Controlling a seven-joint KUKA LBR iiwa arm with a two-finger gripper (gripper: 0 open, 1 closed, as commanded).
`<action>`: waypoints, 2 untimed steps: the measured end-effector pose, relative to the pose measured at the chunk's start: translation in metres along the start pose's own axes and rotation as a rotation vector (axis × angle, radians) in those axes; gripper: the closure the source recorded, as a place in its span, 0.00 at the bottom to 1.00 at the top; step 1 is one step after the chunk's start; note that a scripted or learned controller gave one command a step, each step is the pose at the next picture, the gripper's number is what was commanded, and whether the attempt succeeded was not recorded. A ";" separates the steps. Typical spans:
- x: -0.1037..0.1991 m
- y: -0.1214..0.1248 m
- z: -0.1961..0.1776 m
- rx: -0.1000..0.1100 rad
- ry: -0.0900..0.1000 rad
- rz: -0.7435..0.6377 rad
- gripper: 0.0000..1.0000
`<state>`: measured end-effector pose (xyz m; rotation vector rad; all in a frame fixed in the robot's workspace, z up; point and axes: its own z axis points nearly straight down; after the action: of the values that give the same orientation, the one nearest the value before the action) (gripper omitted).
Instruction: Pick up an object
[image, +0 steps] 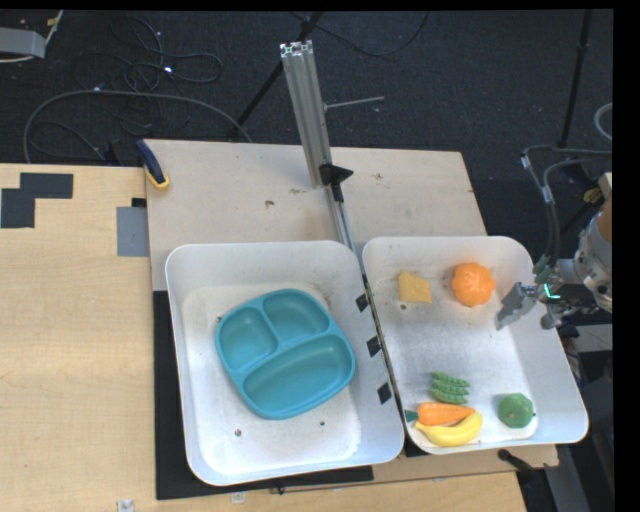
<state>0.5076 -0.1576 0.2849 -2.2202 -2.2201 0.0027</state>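
Note:
The right bin (545, 345) holds several toy foods. An orange (472, 283) and a yellow wedge (414, 288) lie near its far wall. Close to its front edge are a green pea pod (449, 385), an orange carrot (443, 412), a yellow banana (450, 432) and a round green fruit (515, 410). My gripper (532, 308) hovers over the bin's right rim, just right of the orange and apart from it. Its fingers stand open with nothing between them.
The left bin (190, 400) contains a teal divided plate (285, 350). An upright aluminium post (308, 110) rises behind the two bins. Black clips (372, 345) sit along the divide between the bins. Cables lie on the dark floor at the back.

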 end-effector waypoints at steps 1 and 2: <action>0.000 0.000 -0.001 -0.001 0.000 0.000 0.00; 0.005 -0.002 0.062 0.005 0.002 0.000 0.00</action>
<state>0.5059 -0.1524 0.2227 -2.2167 -2.2162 0.0059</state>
